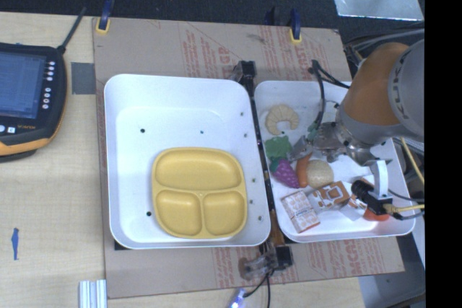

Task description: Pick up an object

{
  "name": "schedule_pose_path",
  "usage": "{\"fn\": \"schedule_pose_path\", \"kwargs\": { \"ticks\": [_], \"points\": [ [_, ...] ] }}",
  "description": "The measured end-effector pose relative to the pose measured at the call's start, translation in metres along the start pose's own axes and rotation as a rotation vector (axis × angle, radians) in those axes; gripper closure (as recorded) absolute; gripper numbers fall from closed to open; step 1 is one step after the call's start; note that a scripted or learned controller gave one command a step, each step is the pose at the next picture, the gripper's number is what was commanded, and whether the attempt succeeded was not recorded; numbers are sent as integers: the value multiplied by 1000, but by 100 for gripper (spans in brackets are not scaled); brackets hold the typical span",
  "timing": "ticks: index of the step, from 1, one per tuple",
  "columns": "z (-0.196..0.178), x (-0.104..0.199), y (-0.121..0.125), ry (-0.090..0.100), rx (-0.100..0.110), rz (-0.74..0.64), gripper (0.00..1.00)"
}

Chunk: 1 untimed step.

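Observation:
The right white bin (292, 93) holds several small items. A pale croissant (281, 119) lies at its back left. In front of it are a green piece (276, 148), a purple grape bunch (286, 174) and a rounded tan and white item (316, 173). Two snack packets (300, 210) (333, 195) lie near the front rim. My gripper (307, 146) reaches in from the right and hangs low over the bin's middle, just right of the green piece and just behind the tan item. Nothing shows clearly in its grasp.
The left white bin (144, 101) holds a yellow divided plate (200, 192). A red and orange item (377, 212) lies at the right bin's front right corner. A control tablet (29, 97) rests on the bench at far left. The grey arm (375, 94) covers the right bin's right side.

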<state>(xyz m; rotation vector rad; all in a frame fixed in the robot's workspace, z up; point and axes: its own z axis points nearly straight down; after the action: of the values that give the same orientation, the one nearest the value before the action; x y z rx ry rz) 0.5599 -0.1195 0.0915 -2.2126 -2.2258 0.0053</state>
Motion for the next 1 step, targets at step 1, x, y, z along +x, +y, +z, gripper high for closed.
{"fn": "schedule_pose_path", "kwargs": {
  "ticks": [1],
  "points": [
    [-10,-1,0,-1,2,-2,100]
  ]
}}
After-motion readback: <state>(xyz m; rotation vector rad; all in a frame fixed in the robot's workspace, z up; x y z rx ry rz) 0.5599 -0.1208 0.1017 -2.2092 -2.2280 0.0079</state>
